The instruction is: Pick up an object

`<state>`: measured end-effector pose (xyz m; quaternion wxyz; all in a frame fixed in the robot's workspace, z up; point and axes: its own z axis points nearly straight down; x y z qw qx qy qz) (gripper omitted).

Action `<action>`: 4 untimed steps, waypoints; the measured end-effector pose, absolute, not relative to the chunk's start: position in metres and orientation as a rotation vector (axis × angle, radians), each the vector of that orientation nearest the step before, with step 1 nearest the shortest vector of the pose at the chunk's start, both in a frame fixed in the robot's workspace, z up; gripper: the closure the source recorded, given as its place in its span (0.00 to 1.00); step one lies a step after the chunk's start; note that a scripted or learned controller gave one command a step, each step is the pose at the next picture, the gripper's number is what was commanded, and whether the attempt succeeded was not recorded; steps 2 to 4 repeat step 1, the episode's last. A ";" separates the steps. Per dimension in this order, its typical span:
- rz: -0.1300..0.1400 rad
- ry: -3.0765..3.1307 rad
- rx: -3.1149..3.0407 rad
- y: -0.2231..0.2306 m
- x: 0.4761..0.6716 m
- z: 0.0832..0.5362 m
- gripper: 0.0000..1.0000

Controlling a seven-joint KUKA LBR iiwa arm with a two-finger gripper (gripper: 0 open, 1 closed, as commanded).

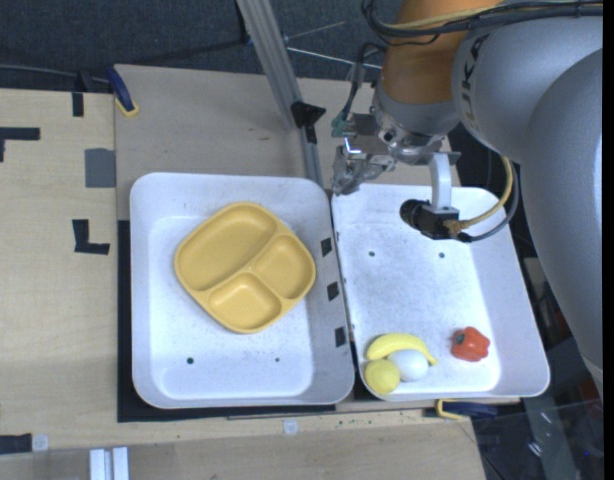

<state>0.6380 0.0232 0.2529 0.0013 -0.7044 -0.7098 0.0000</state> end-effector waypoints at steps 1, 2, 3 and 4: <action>0.003 -2.227 -2.211 0.081 0.627 0.234 1.00; 0.003 -2.227 -2.211 0.081 0.627 0.234 1.00; 0.003 -2.227 -2.211 0.081 0.627 0.234 1.00; 0.003 -2.227 -2.211 0.081 0.627 0.234 1.00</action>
